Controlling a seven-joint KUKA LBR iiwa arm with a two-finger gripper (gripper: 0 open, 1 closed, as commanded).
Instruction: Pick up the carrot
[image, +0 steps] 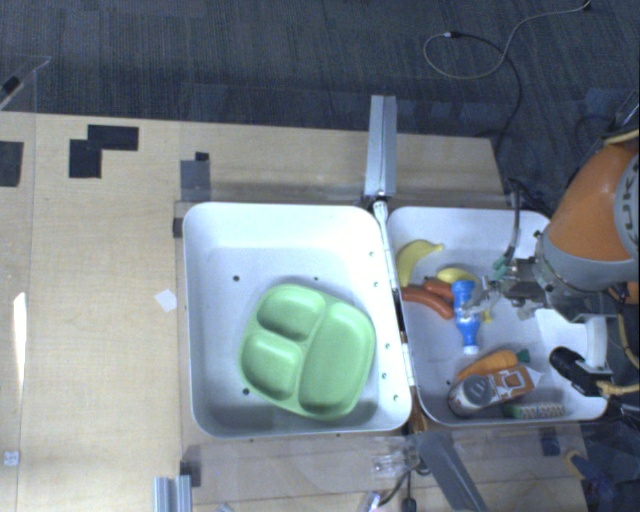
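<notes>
The orange carrot (493, 361) lies tilted in the right bin (432, 400), touching a can (480, 390); the gripper (505, 285) nearby, its grip unclear, hovers beside a blue bottle (465, 315).

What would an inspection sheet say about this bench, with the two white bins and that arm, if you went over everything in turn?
Surface: wooden bench bearing a left bin and a right bin.
Job's things: carrot lies in the right bin, near its front.
Clutter: green divided plate in the left bin; banana, blue bottle, a red-orange item and a tin in the right.
Grippers: gripper above the right bin, beside the blue bottle.
Cables: one looped on the dark floor.
Surroundings: dark floor.
</notes>
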